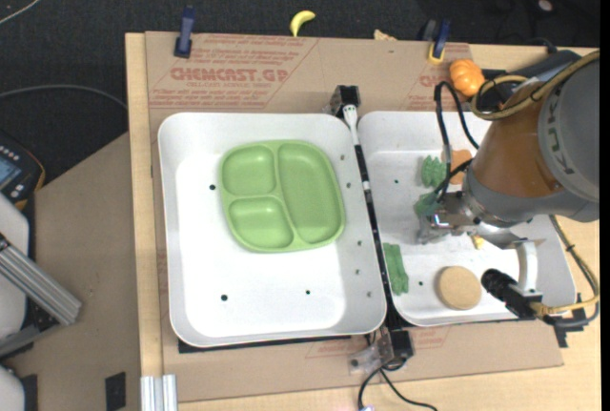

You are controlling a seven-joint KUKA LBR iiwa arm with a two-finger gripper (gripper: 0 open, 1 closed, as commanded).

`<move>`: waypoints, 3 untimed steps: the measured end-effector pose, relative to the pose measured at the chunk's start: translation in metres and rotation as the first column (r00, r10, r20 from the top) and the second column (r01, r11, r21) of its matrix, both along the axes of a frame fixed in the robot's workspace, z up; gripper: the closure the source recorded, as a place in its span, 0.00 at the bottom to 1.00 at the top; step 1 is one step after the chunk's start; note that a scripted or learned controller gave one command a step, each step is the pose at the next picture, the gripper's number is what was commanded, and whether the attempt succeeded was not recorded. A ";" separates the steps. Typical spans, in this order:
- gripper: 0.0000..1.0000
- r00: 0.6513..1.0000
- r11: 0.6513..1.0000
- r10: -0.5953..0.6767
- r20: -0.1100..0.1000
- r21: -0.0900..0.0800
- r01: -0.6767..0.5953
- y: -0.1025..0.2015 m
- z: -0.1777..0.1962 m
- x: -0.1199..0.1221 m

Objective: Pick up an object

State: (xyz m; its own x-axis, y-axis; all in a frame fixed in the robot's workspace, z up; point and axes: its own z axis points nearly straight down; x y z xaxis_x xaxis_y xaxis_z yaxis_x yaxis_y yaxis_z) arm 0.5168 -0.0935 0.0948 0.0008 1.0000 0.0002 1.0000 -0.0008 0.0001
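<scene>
Gripper (436, 219): low in the right bin (400, 137), near its middle, under the grey wrist and orange band. Spread or closed: not to be made out from this angle.

Just beside its tip, on the side toward the left bin: a small green piece (425, 205); touching it or not, impossible to say. A little beyond, toward the bin's far wall: a second green piece (434, 171), ragged in outline.

On the gripper's near side, toward the front wall: a round tan disc (458, 287), flat on the bin floor, apart from the gripper. Left of the disc, against the wall between the two bins: a green strip (395, 268), lying lengthwise.

Farther left, well apart from the gripper: the left bin (181, 209), with a green plate (283, 195) of three compartments flat near its middle.

Past the gripper, out of the bins, on the bench (238, 75): an orange ball (465, 75) near a blue clamp (438, 39). Well apart along the far edge: a yellow banana (301, 20) and the other clamp (184, 32).
</scene>
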 end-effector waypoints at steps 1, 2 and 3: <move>1.00 1.000 1.000 0.008 0.009 0.001 -0.008 0.056 0.095 -0.008; 1.00 1.000 1.000 0.011 -0.005 0.005 -0.011 0.146 0.089 -0.039; 1.00 1.000 1.000 0.015 0.014 0.008 -0.015 0.241 0.212 -0.037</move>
State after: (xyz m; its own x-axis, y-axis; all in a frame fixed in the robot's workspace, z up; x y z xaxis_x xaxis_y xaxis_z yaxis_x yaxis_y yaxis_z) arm 0.4802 0.1476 0.3072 -0.0145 0.9999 0.0081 0.9998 0.0144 0.0140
